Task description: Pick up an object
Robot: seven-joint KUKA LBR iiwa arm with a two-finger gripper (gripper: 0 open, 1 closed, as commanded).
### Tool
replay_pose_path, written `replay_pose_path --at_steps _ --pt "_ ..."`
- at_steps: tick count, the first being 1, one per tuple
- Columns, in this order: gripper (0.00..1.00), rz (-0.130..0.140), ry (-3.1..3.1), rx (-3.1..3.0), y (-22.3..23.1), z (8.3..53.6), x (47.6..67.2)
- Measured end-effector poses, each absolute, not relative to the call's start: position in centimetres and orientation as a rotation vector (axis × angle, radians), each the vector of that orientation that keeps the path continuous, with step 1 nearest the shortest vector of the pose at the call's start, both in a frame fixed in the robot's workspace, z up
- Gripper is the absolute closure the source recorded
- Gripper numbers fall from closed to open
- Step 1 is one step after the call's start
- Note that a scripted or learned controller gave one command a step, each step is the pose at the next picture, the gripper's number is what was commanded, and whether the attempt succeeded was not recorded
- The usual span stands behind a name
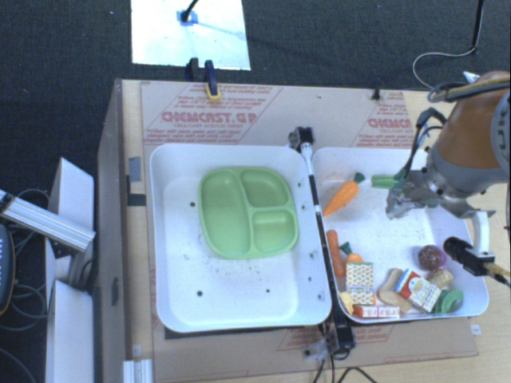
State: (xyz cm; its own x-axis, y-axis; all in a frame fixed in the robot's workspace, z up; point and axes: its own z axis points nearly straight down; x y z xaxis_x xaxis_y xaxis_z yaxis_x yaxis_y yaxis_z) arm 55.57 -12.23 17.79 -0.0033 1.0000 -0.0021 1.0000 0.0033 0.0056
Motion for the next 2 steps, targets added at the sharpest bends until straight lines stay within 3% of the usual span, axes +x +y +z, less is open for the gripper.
replay_pose_path --at_steps 1,2 --pt "0.00 0.001 2.224 2.216 -12.2 17.7 55.5" --pt "0.00 0.003 2.225 2.216 -8.5 8.4 59.3"
